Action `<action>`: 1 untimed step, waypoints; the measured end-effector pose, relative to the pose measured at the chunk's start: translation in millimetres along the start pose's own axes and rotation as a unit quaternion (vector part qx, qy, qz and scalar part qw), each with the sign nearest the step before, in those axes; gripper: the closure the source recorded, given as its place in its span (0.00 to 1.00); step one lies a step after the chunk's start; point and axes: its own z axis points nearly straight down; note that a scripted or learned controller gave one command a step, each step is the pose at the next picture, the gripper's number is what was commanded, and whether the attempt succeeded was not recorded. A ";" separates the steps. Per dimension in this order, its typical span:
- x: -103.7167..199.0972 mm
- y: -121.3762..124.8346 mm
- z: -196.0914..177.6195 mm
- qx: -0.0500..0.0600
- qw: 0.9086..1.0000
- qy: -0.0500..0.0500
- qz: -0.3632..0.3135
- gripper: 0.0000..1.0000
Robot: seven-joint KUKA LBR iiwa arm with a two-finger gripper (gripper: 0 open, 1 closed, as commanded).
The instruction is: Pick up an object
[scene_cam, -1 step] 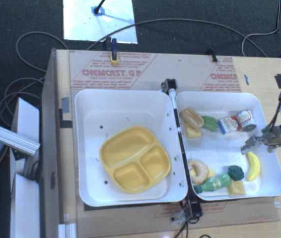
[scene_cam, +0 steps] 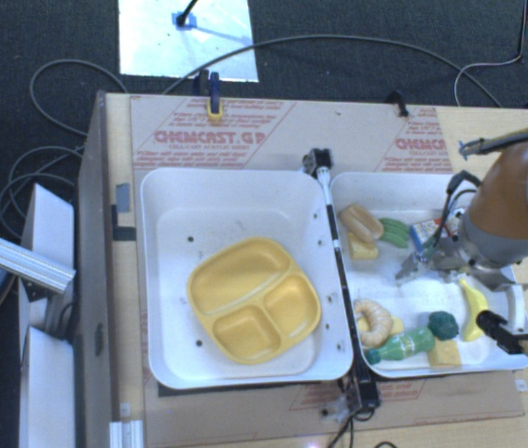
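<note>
The right bin (scene_cam: 404, 183) holds several toy foods. A tan bread roll (scene_cam: 360, 220) lies at its upper left, with a yellow block (scene_cam: 364, 247) and a green piece (scene_cam: 395, 231) beside it. A blue and white item (scene_cam: 423, 234) sits just above my gripper (scene_cam: 415, 267). The gripper hangs low over the bin's middle, on a bare white patch. Lower down are a pale ring-shaped pastry (scene_cam: 374, 317), a green bottle (scene_cam: 400, 345), a dark green broccoli (scene_cam: 443, 325), a yellow wedge (scene_cam: 445, 353) and a banana (scene_cam: 473, 306).
The left bin (scene_cam: 180, 213) holds a yellow divided plate (scene_cam: 253, 299). A metal divider bar (scene_cam: 331, 231) runs between the two bins. My arm's orange band (scene_cam: 516, 189) and grey wrist (scene_cam: 497, 241) cover the right bin's right side. Cables lie beyond the bench.
</note>
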 end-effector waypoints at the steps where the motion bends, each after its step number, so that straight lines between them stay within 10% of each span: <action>1: 63.0 56.7 -26.6 0.000 1.000 0.000 -0.001 0.00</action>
